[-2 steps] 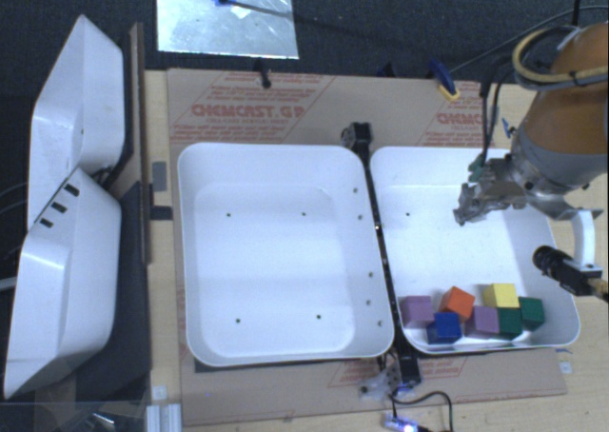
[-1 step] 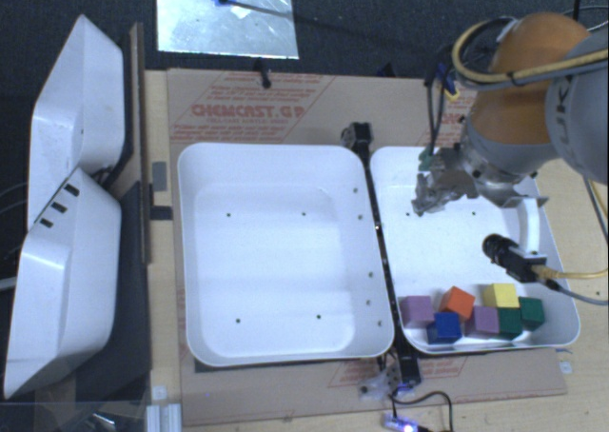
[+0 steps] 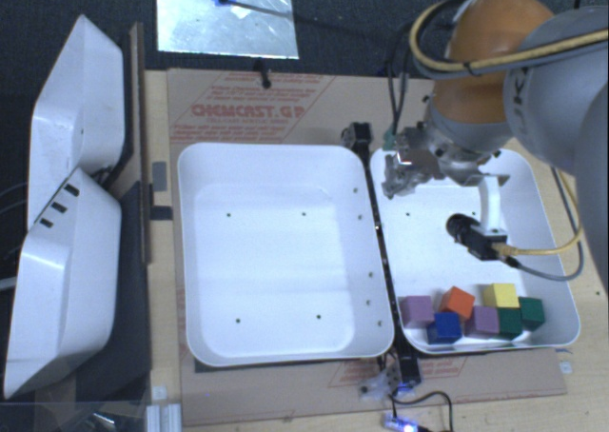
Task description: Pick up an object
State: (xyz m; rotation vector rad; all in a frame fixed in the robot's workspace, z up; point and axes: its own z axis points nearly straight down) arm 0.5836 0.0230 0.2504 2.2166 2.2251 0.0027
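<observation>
My arm (image 3: pixel 533 68) is over the far end of the right bin (image 3: pixel 547 206); the left bin (image 3: pixel 276 249) has nothing in play. Task barely started: nothing lifted, all blocks sit on the bin floor. Pincer (image 3: pixel 404 173) hangs at the right bin's far left corner, next to the divider. Nothing is between my fingers; whether they're apart or together I cannot tell from this angle, too blurry. Targets are clustered at the near end, well apart from the pincer: purple block (image 3: pixel 416 309), orange block (image 3: pixel 458 302), blue block (image 3: pixel 444 327), yellow block (image 3: pixel 500 295), green block (image 3: pixel 529 312). Left to do: traverse to the cluster, descend, grasp, lift.
</observation>
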